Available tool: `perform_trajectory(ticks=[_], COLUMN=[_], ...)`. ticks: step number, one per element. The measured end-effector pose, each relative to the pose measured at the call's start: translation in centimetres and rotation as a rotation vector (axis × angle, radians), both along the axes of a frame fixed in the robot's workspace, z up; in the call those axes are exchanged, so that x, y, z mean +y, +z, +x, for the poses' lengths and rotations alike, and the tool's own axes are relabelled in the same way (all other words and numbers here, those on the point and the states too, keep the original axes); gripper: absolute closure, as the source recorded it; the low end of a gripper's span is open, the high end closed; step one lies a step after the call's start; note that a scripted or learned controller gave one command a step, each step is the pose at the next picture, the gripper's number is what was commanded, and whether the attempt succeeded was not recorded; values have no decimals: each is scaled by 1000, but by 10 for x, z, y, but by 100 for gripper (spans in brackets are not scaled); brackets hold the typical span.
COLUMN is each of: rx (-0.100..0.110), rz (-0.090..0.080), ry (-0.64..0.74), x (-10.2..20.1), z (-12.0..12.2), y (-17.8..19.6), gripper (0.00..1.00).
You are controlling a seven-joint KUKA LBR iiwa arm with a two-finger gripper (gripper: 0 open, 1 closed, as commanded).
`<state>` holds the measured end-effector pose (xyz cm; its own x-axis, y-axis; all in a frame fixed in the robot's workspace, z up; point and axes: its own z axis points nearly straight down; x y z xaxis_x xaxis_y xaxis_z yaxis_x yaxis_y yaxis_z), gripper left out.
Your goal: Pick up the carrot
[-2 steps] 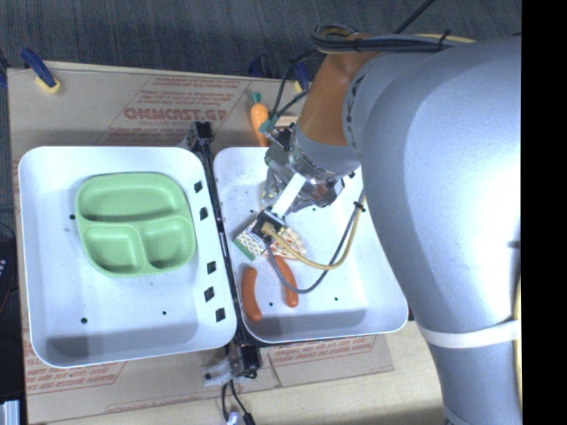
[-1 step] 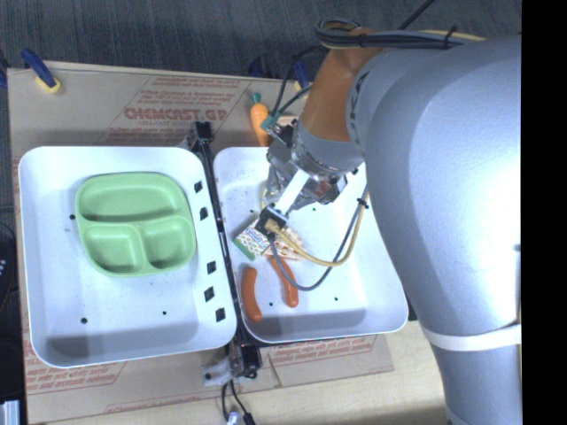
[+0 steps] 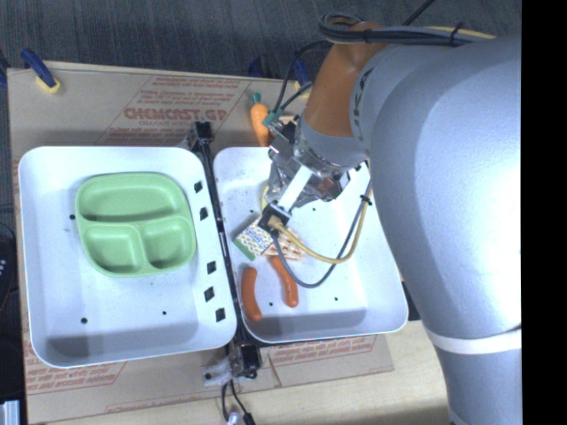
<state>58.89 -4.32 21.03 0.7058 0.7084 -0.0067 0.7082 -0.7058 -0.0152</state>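
We see the carrot (image 3: pixel 258 120) just beside the gripper (image 3: pixel 282 136) at the far rim of the right bin (image 3: pixel 354 292), but we cannot tell whether the gripper is open or grasping it, so we judge the pick unconfirmed.

Bench (image 3: pixel 159 96), apparently cardboard, bears left bin (image 3: pixel 53 264), right bin (image 3: pixel 350 295).

This looked like a robotics lab. A blue clamp (image 3: pixel 40 69) held printed cardboard (image 3: pixel 177 104) under two white bins (image 3: pixel 53 343).

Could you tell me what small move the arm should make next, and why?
Probably shift the gripper toward the far rim of the right bin, above the carrot: the carrot lies at that rim, while the gripper hangs over the bin's middle, near the packet.
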Motion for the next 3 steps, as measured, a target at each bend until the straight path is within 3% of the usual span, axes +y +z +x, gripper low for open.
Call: perform_trajectory(ticks=[1,2,3], rx=[3,-10,-13], rz=[2,-3,-4], ry=[6,76,242], x=[0,8,-118], z=[0,-94,-82], y=[10,49,26], gripper=[100,100,100])
